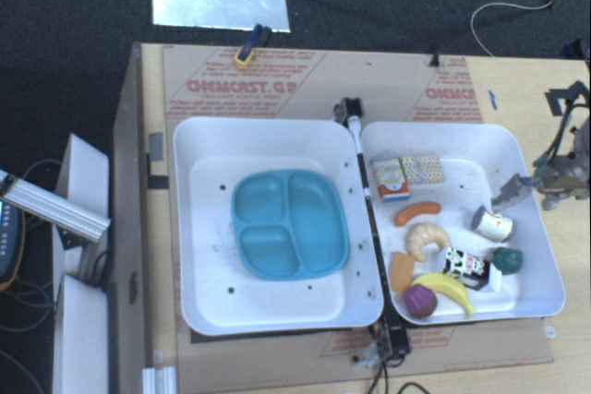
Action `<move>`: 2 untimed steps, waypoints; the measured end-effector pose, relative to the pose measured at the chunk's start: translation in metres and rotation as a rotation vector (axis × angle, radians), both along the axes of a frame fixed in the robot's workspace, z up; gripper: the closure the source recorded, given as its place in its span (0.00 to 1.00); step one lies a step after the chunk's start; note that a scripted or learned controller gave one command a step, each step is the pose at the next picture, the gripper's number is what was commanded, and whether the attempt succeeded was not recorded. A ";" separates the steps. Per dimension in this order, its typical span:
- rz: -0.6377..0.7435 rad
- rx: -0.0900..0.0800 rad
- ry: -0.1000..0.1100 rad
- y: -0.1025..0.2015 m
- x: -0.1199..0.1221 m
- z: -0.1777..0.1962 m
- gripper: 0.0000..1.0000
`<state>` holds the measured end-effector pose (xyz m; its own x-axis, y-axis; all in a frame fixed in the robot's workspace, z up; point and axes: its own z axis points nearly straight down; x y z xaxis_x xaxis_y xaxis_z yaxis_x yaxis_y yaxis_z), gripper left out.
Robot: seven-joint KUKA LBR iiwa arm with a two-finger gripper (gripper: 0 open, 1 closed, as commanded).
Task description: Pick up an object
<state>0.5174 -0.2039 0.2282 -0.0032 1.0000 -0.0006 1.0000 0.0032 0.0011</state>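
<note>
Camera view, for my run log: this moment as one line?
gripper: above right bin, nothing held | white cup: beside it | blue tray: left bin

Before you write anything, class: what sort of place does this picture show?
Probably a robot lab test bench, not a kitchen. Two white bins sit side by side on a bench; one holds a blue tray, the other toy food such as a banana. A gripper reaches in from the right.

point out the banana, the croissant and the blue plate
banana (pixel 450 289), camera view, middle of its yellow curve
croissant (pixel 428 239), camera view, centre of the pastry
blue plate (pixel 289 223), camera view, divider between its compartments
</note>
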 end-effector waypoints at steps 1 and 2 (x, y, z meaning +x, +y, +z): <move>0.000 0.002 0.003 0.073 0.041 -0.132 0.00; 0.001 0.001 0.000 0.102 0.080 -0.144 0.00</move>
